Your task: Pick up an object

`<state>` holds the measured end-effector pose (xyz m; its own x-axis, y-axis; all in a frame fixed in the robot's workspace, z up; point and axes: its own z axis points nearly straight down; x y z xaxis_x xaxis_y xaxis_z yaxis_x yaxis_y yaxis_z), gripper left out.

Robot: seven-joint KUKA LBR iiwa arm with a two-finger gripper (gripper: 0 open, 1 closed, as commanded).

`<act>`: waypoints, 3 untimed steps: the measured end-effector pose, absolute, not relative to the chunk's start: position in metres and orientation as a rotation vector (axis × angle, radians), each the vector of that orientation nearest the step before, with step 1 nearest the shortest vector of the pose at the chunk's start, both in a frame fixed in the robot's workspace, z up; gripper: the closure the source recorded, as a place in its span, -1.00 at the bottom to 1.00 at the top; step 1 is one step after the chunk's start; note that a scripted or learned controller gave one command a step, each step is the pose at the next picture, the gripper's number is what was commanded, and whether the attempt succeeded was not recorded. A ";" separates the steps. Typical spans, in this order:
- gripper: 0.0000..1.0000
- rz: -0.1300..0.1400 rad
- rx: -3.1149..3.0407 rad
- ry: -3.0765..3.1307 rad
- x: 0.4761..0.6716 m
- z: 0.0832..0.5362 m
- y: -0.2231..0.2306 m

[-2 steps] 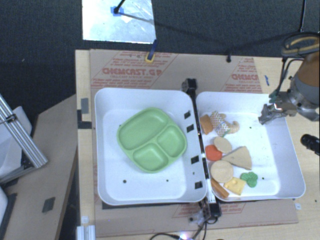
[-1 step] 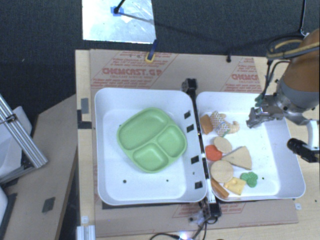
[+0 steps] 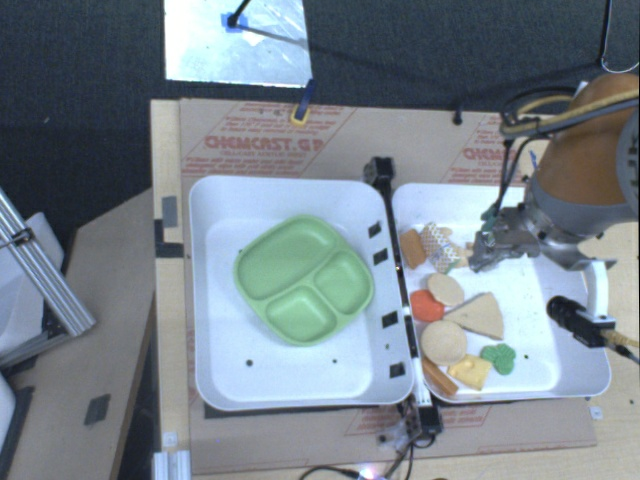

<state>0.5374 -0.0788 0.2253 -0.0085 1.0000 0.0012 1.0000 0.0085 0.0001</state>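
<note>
The right bin [image 3: 560,268] holds several toy foods along its left side: an orange piece [image 3: 413,248], a checkered pale piece [image 3: 439,241], a beige oval [image 3: 446,289], a red tomato [image 3: 427,307], a tan wedge [image 3: 481,316], a round beige bun [image 3: 444,342], yellow cheese [image 3: 470,372], green broccoli [image 3: 497,357] and a brown stick [image 3: 438,379]. My gripper [image 3: 486,250] hangs low over the upper middle of this bin, just right of the checkered piece and above the wedge. I see nothing held in it.
The left bin [image 3: 220,228] bears a green divided plate [image 3: 303,279]. A black-clipped divider [image 3: 392,268] separates the two bins. The arm's grey and orange body [image 3: 590,158] covers the right bin's upper right corner.
</note>
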 end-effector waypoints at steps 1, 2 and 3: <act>1.00 -0.003 -2.210 -2.232 0.530 0.230 -0.035; 1.00 -0.003 -2.212 -2.231 0.529 0.233 -0.008; 1.00 0.001 -2.221 -2.222 0.517 0.227 -0.016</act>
